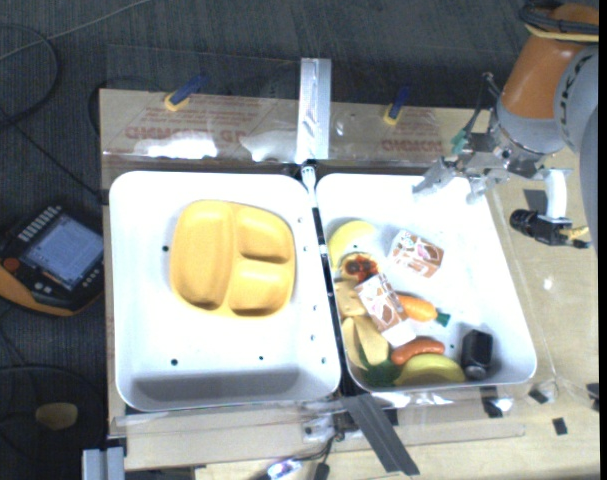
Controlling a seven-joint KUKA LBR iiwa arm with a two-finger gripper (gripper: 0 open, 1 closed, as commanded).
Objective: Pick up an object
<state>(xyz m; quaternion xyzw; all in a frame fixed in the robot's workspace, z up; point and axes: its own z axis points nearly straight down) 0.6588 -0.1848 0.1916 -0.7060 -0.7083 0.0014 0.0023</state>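
- Lying in a heap in the right bin (503, 268), toward its left and near side: a pile of small toy foods.
- Sitting at the top of the heap: a round yellow fruit (349, 236), just beside the wall between the two bins.
- Resting a little to its right: a small white and red carton (417, 253), tilted.
- Lying in the middle: a second little carton (380, 302), touching an orange carrot (419, 308).
- Crowding the near edge: a red sausage (417, 349) on top of a yellow banana (429, 370), with a small black block (476, 351) just beside them.
- Hanging over the far right corner of that bin, well apart from the heap: the gripper (456, 179), fingers spread open and gripping nothing.
- Reaching in from the right behind it: the grey arm with its orange band (538, 78).
- Filling the middle of the left bin (133, 358): a big yellow tray (231, 257) with three dips.
- Lying on the floor to the left of the bench: an orange and black handset (45, 259).
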